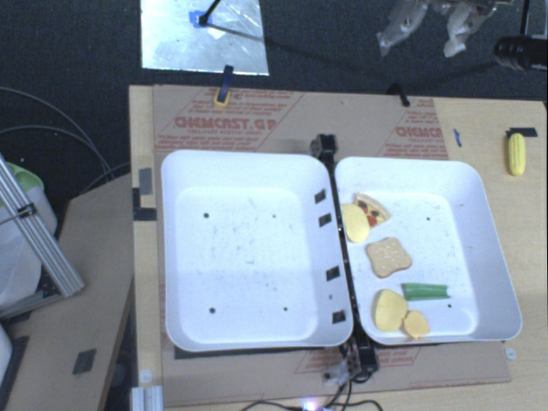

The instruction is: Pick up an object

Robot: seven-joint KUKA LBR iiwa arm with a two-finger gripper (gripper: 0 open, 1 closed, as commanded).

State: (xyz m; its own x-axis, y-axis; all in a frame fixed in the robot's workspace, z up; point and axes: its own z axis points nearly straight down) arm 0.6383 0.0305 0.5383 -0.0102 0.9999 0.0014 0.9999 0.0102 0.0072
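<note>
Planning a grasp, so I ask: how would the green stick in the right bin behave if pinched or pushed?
The green stick looks thin and long, so probably light and apt to roll or slide on the smooth right bin. It lies flat beside a yellow piece, so a push may crowd them.

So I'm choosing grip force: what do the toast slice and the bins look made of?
The toast slice looks like moulded plastic toy food: flat tan face, paler crust edge, matte; foam is possible. The right bin and left bin look like thin formed white plastic, smooth with rounded rims.
</note>
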